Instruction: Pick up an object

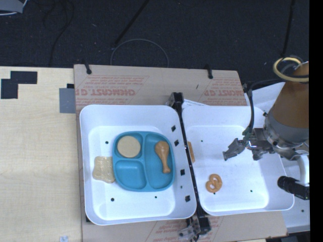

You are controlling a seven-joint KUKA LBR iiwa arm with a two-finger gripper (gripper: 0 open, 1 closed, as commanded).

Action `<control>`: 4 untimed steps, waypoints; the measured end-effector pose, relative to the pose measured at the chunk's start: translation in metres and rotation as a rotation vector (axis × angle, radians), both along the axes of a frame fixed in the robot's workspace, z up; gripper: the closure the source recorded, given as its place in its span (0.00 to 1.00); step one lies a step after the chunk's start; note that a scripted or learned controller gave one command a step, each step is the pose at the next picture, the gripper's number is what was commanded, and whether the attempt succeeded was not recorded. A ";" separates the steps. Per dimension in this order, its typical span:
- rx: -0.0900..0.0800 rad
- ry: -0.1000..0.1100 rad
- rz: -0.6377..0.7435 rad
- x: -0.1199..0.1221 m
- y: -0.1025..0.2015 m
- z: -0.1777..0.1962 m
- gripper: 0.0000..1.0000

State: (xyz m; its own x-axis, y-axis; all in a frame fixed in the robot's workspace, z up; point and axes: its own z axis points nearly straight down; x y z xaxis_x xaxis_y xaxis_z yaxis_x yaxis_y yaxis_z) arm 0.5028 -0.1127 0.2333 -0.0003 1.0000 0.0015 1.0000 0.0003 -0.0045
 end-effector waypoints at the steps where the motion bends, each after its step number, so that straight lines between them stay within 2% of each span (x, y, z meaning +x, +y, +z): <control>1: 0.001 0.004 0.000 -0.009 0.004 -0.049 0.00; 3: 0.001 0.003 -0.001 -0.013 0.009 -0.146 0.00; 4: 0.001 0.001 -0.008 -0.013 0.008 -0.134 1.00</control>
State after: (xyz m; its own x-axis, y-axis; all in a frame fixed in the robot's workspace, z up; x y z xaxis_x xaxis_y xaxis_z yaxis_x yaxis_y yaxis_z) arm 0.4900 -0.1051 0.0998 0.0074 1.0000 0.0020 1.0000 -0.0074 -0.0055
